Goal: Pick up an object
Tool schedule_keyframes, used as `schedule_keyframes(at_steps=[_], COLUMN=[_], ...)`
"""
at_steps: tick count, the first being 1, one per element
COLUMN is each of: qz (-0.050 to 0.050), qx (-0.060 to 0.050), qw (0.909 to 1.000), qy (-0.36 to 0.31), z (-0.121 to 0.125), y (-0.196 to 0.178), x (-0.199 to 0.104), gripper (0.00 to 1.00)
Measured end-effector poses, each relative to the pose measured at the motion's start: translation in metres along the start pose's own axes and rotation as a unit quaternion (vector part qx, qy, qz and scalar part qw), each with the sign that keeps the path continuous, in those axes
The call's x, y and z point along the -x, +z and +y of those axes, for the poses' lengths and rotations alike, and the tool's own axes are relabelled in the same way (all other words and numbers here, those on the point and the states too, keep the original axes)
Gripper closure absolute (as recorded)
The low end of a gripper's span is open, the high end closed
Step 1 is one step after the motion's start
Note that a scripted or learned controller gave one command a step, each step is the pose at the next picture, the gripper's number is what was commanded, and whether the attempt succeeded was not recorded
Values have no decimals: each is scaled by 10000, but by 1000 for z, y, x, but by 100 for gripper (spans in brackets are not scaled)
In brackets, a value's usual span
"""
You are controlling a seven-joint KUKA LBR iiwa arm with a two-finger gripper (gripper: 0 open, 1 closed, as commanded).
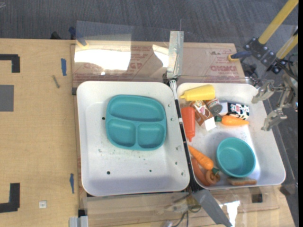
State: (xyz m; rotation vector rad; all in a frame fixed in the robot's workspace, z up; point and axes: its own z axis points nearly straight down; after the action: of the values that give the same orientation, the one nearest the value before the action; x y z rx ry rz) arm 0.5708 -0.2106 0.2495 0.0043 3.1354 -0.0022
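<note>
The right bin (272, 148) holds several objects. A yellow bottle (198, 93) lies at the back, with a red oblong piece (189, 122) and a small brown box (203, 113) beside it. An orange carrot (234, 121) and a black-and-white cow-patterned item (238, 109) sit toward the right. A teal bowl (235, 157) stands upright at the front, with more carrots (202, 160) to its left. My gripper (265, 109) hovers over the bin's right rim, open, with nothing between its fingers.
The left bin (90, 141) carries a teal divided plate (136, 122). A clear upright divider (175, 56) stands behind the seam between the bins. Yellow and black fixtures (267, 41) crowd the back right corner.
</note>
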Motion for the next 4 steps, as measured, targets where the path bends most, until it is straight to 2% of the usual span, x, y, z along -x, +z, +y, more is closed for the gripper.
schedule_keyframes(at_steps=[1,2,3,4], qz=[12,-35,-23,-73], qx=[8,-6,-4,26], qw=[9996,9957,9999,9984], qy=[280,926,126,566], z=[-11,4,12,-6], y=[38,151,138,156], x=[73,79,93,41], gripper=[0,0,0,0])
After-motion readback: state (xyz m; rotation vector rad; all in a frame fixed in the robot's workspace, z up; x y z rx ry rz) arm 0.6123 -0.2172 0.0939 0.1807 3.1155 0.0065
